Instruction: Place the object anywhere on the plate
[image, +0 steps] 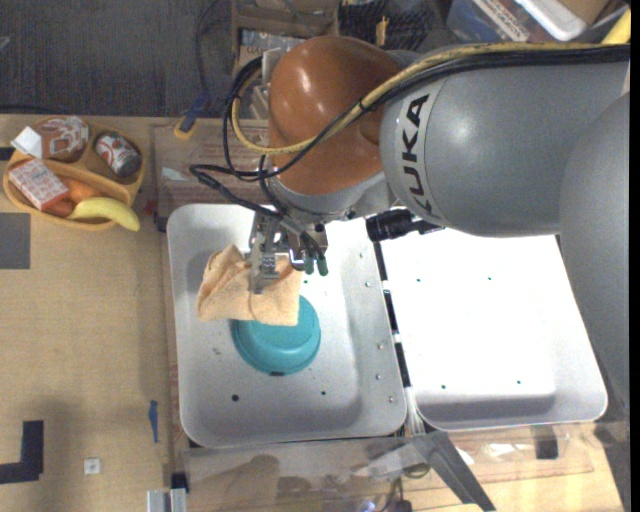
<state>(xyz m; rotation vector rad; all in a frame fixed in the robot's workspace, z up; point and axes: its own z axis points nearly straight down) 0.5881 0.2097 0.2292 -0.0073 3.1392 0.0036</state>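
Camera view: cloth (243, 288) partly over plate (283, 345).

free: left bin (200, 400) floor front | blocked: plate (280, 345) rear by cloth (235, 290), hand (285, 265)

A wooden bench (80, 330) bears two white bins (190, 400), with a fruit tray (60, 185) at its far left corner.

In the left bin (200, 400), the cloth (235, 288) overlaps the plate's (285, 345) far-left edge, under the pincer (268, 272).
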